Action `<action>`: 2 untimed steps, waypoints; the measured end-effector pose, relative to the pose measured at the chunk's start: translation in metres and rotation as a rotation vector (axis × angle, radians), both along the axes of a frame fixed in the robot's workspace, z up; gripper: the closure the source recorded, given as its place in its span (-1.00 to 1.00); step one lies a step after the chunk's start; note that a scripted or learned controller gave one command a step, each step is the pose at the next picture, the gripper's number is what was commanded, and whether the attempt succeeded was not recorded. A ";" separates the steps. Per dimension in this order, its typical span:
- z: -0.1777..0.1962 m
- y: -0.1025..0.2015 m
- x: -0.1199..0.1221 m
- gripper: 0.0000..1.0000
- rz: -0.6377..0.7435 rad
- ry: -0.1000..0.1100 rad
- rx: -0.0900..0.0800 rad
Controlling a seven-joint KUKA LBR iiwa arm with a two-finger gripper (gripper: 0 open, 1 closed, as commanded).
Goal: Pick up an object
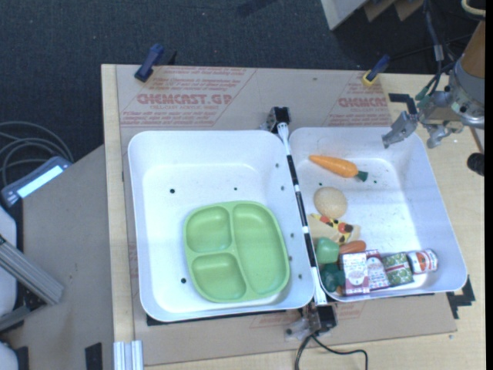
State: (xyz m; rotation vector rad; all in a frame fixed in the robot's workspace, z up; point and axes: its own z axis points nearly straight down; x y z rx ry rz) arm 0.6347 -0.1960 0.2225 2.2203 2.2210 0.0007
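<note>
Left white plastic bin (154,206): green three-compartment plate (235,250) at 6 o'clock. Right white bin (431,206): orange toy carrot (334,166) at 11 o'clock, beige egg-shaped toy (330,202) below it, then a cluster at 7 o'clock of small toy foods (339,241), a red-and-white carton (356,273) and a labelled bottle (400,267) lying flat. Metal two-finger end effector (420,126) hovers over the bin's 1 o'clock corner, fingers apart, gripping nothing.

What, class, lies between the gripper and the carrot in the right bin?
Nothing visible. The gripper hangs over the right bin's far corner, and bare white floor runs from there to the carrot. The egg and the other items sit nearer the camera, off that line.
</note>
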 end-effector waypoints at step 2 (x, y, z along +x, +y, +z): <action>-0.138 0.087 0.031 -1.00 0.001 0.004 0.002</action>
